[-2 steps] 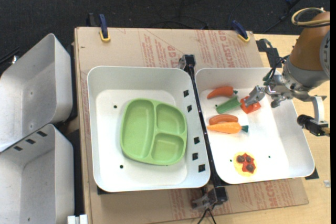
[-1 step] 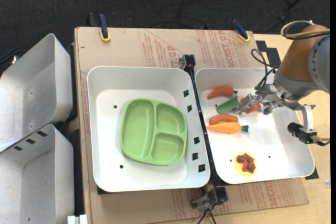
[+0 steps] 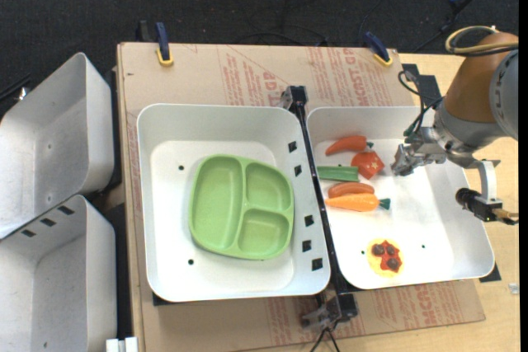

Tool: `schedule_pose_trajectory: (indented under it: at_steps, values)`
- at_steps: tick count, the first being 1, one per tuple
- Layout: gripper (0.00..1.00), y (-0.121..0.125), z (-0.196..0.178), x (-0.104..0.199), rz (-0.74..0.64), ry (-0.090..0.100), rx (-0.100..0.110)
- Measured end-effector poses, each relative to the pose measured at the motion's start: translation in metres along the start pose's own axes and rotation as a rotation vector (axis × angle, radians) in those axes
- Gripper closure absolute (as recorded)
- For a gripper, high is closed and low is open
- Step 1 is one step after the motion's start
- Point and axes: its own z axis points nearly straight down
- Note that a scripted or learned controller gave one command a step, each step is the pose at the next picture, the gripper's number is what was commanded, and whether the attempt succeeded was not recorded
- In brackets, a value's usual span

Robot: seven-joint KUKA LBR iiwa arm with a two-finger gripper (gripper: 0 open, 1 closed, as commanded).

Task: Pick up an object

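arm: grey w/ orange band, reaches in from view right; gripper [image 3: 403,162] low over right bin [image 3: 462,255], upper part
gripper state: can't tell; too small/blurred at the tip
nearest obj: red tomato-like piece [image 3: 370,164], just beside gripper on its view-left side; roundish, no clear long axis
other objs in right bin: red pepper [image 3: 346,144] up-left of tomato, long axis roughly left-right, slight tilt; green bean-like piece [image 3: 337,173] left of tomato, lying left-right; orange carrot [image 3: 353,202] w/ green end pointing view right, long axis left-right; yellow-red flat piece [image 3: 385,256] near front, well apart from gripper
left bin: green divided plate [image 3: 242,208]
judgement: likely target = tomato; move needs short shift toward view left then down; nothing seen held
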Motion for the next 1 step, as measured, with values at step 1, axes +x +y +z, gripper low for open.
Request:
schedule_pose_trajectory:
  at_steps: [1]
  values:
    - [1.00, -0.0035, -0.0446, 0.0032, -0.001, 0.000, -0.002]
